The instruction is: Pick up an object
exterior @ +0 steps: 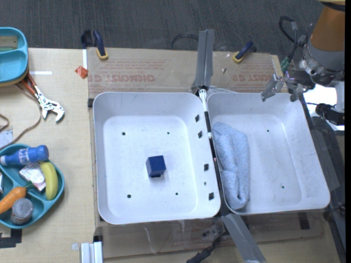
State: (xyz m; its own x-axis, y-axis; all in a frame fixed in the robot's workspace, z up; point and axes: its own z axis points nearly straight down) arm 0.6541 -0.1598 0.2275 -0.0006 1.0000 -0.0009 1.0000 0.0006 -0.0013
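A small blue cube (156,165) sits near the middle of the left bin (109,147). A pale grey folded cloth (232,163) lies along the left side of the right bin (307,163). My gripper (279,93) hangs over the far right corner of the right bin, well away from both objects. Its two fingers are spread open with nothing between them. The arm's orange band (329,21) is at the top right.
A metal divider post (205,59) stands between the bins at the back. Clamps (98,44) hold the cardboard base. On the left bench lie a wrench (48,106) and a blue tray (27,185) with a banana, a bottle and other items.
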